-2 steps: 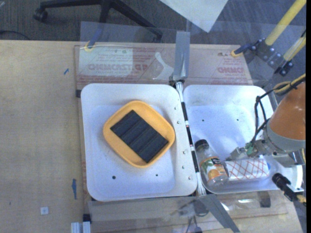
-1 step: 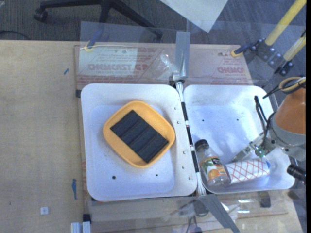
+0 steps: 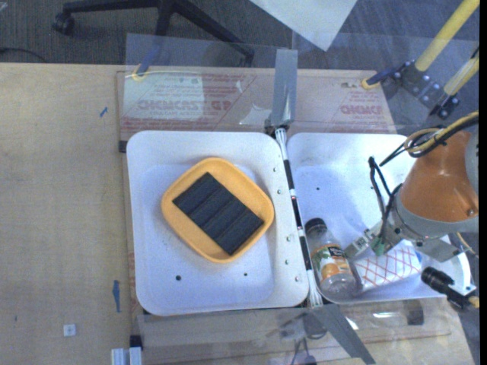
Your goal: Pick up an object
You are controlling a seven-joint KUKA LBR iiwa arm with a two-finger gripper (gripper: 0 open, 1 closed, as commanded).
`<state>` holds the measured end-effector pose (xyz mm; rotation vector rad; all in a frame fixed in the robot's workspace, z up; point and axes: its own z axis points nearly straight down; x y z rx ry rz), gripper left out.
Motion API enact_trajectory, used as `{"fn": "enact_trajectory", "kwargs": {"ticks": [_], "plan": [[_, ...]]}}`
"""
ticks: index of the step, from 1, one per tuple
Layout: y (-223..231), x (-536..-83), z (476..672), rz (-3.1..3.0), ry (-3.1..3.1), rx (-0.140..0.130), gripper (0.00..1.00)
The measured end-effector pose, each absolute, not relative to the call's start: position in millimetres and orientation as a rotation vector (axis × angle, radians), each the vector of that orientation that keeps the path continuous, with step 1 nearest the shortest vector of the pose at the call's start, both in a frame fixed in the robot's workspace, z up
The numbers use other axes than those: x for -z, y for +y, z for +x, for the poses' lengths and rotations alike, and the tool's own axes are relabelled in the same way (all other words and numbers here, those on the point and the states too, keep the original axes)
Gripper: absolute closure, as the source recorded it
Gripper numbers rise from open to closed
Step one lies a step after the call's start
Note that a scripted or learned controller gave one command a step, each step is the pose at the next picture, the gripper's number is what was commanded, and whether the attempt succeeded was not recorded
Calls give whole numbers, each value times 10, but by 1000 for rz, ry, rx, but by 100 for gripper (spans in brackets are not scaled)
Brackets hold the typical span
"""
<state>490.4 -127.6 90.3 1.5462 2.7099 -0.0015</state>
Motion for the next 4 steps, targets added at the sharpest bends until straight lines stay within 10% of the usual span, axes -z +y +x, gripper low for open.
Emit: {"fn": "enact_trajectory", "kwargs": {"ticks": [2, 3, 4], "plan": [[-1136, -906, 5382, 2031, 2363, 14, 0], [-1196, -909, 4867, 1953, 2424, 5, 0], [-1115, -892, 4806, 2350, 2059, 0, 0]]}}
